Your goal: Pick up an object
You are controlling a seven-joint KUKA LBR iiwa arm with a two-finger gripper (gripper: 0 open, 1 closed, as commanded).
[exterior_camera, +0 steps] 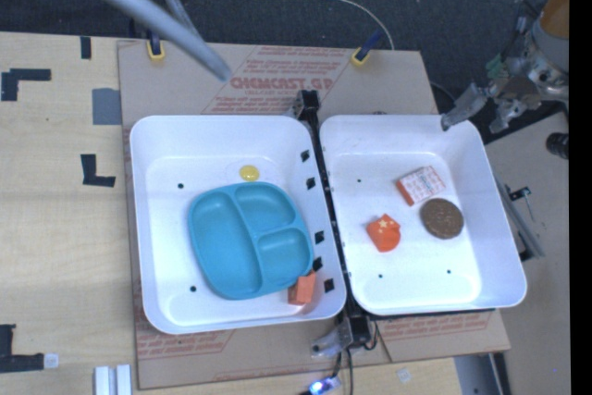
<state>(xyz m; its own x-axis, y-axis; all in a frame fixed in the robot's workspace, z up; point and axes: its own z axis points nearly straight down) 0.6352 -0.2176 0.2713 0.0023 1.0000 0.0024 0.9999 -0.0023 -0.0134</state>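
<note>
Your claw hangs over the far right corner of the right bin, and I can't tell how it's set from up here. Nothing's in it. Your candidates sit in that bin: a small red-and-white packet, a brown disc just beside it, an orange piece nearer the middle. They're apart from each other, so there looks to be room to come down on any one. Left bin holds a blue divided plate.
</note>
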